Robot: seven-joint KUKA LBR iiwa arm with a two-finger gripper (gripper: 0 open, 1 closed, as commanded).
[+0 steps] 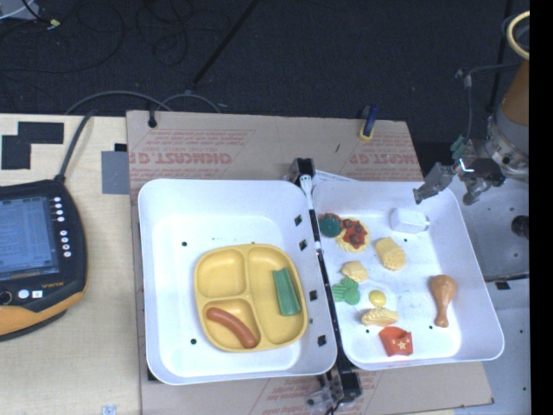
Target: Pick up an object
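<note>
a brown cardboard sheet (pixel 259 150) printed with red lettering covers the bench, and the two white bins sit on it side by side, joined along a black clipped seam. behind the bench the floor is dark, with loose cables trailing across it. at the left edge a teach pendant (pixel 34 253) with a lit screen and an orange underside rests on a pale wooden surface. the left bin (pixel 173 206) holds a yellow divided plate (pixel 248 296); a sausage (pixel 230 326) lies in its near compartment and a green block (pixel 286 290) lies in its right compartment. the right bin (pixel 471 266) holds scattered toy food: a dark green piece (pixel 330 226) touching a red-topped pizza slice (pixel 352 234), a white piece (pixel 409 220) near the far wall, a corn cob (pixel 390 253), a pale yellow chunk (pixel 352 271), a green leafy piece (pixel 347 293), a small lemon (pixel 378 299), a banana-like piece (pixel 378 316), a red pepper (pixel 397 341) and a drumstick (pixel 442 298) toward the right wall. the gripper (pixel 449 184) hangs over the far right corner of the right bin, above and apart from the food, with nothing between its fingers; whether they are spread or closed cannot be told. a blue and yellow clamp (pixel 369 121) sits on the cardboard's far edge.
</note>
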